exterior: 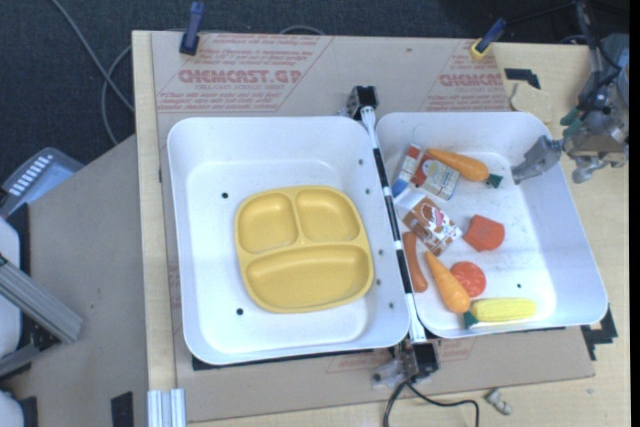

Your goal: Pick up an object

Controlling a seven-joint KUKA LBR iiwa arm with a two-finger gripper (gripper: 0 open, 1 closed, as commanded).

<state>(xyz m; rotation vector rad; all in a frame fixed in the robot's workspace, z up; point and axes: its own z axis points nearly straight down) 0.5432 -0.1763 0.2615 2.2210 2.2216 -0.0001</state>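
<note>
The right bin (575, 245) holds toy food: a carrot (458, 163) at the back, two small cartons (437, 179) (432, 223), a red pepper piece (484, 233), a sausage (412, 261), a second carrot (447, 282), a red tomato (468, 276) and a corn cob (503, 310) at the front. My gripper (557, 165) hangs over the bin's back right part, right of the back carrot. It is open, with nothing between its fingers.
The left bin (200, 215) carries a yellow divided plate (303, 247). A black divider strip (385, 205) runs between the bins. Blue (191, 27) and yellow (488, 37) clamps hold the bench's back edge. Bare bin floor (545, 225) lies under the gripper.
</note>
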